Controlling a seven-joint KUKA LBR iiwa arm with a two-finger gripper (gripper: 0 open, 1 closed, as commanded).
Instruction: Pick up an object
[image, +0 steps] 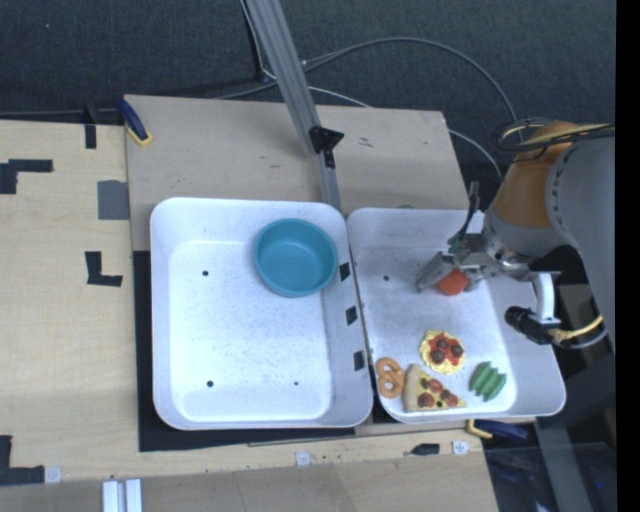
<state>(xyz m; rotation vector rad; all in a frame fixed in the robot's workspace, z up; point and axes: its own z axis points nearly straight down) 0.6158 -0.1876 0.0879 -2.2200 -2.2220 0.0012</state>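
1. My gripper (447, 276) hangs low in the right bin (400, 235), its fingers set narrowly around a red-orange tomato-like toy (453, 284).
2. Toy pizza round (442, 351), pizza slice (430, 392), pretzel (389, 375) and green pods (487, 380) lie near the front.
3. A blue bowl (295, 257) sits in the left bin (190, 330).

Arm (560, 200) cut off at right edge, red object (453, 284) partly hidden under end effector (447, 272)

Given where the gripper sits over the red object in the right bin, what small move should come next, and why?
Probably close and lift slightly: the gripper is down at the red tomato-like toy in the right bin, though a grasp isn't visibly confirmed.
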